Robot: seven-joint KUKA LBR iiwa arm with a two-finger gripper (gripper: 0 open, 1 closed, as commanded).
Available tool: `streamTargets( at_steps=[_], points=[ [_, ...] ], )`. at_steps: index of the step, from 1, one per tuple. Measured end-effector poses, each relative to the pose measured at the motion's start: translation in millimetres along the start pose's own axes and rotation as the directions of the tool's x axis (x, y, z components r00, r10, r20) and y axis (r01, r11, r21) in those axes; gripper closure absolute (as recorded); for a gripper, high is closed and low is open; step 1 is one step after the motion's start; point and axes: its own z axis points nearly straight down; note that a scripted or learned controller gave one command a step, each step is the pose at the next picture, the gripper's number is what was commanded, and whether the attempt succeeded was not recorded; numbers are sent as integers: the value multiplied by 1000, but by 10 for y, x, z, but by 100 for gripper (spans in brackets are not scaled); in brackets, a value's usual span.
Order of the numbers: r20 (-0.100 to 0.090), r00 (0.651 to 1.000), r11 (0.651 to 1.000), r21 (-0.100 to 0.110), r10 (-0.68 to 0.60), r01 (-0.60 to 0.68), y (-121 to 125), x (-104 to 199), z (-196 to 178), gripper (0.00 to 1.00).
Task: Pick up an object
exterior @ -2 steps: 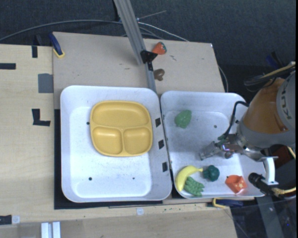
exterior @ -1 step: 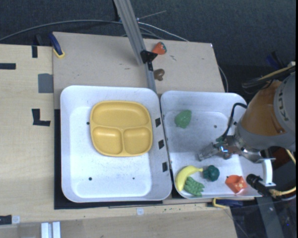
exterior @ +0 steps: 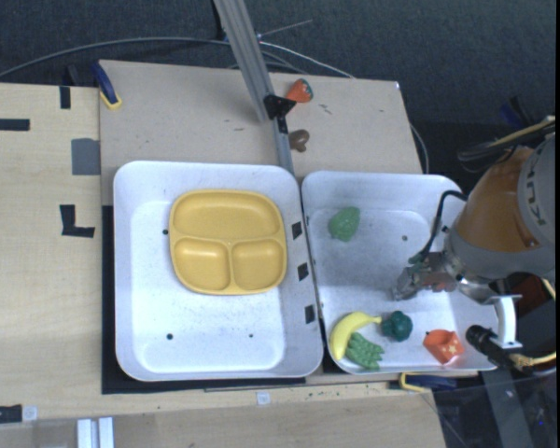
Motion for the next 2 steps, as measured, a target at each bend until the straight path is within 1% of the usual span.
streamTargets(
  at_steps=[1,2],
  points=[
    [1,1000,1000,-4,1,-1,-2,-46,-428,100],
    [1,1000,1000,-5,0,0,-77,3,-915,100]
  ],
)
